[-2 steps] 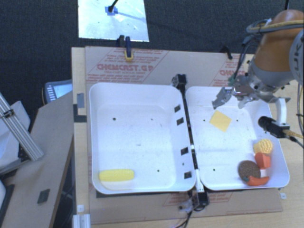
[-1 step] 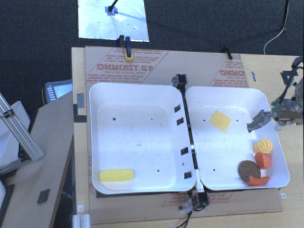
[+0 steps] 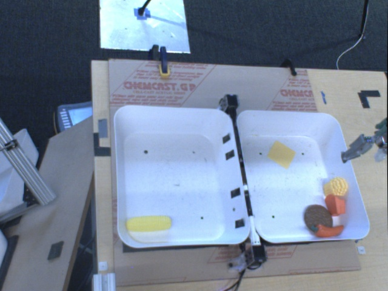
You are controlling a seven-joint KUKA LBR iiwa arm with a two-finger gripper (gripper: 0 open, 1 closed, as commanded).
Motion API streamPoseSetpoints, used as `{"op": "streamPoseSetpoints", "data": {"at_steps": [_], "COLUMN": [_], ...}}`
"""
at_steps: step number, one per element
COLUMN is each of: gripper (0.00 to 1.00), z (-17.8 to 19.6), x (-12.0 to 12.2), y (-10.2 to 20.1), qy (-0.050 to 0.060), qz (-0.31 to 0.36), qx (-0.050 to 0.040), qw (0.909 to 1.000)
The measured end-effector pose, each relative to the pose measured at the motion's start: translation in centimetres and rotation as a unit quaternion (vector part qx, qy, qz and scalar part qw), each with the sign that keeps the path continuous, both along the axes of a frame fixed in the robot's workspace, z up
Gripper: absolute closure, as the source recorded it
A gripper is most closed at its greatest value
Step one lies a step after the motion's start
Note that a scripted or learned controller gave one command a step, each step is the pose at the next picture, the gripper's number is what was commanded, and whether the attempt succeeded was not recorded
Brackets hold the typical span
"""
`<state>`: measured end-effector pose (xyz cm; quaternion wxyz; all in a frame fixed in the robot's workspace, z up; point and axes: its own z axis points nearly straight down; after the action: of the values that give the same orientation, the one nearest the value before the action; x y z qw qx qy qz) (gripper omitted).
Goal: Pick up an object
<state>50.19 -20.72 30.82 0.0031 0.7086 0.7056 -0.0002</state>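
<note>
Foam-like yellow square [image 3: 281, 154] right of centre looks light and flat, best pinched across its edges, though the gripper [image 3: 359, 148] at right edge appears empty, spread unreadable.

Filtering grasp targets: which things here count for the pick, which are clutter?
Job:
gripper
yellow square block
corn cob
small corn piece
brown disc
orange pieces

Clutter:
yellow clamp
metal plate
white cable

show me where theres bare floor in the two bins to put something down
Left bin: bare across its floor apart from the yellow corn cob at the near left corner. Right bin: bare between the yellow square and the near wall. Crowded at its near right corner, where the brown disc and orange pieces cluster.
</note>
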Motion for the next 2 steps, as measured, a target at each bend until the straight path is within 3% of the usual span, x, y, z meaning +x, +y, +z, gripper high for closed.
{"op": "streamPoseSetpoints", "data": {"at_steps": [1,2], "gripper": [0.00,0.00], "z": [-10.5,-7.0], "x": [5.5,3.2], "y": [7.3,-0.3], "qy": [0.005,0.000], "qz": [0.008,0.000], "qx": [0.0046,0.0004], "qw": [0.9999,1.0000]}}
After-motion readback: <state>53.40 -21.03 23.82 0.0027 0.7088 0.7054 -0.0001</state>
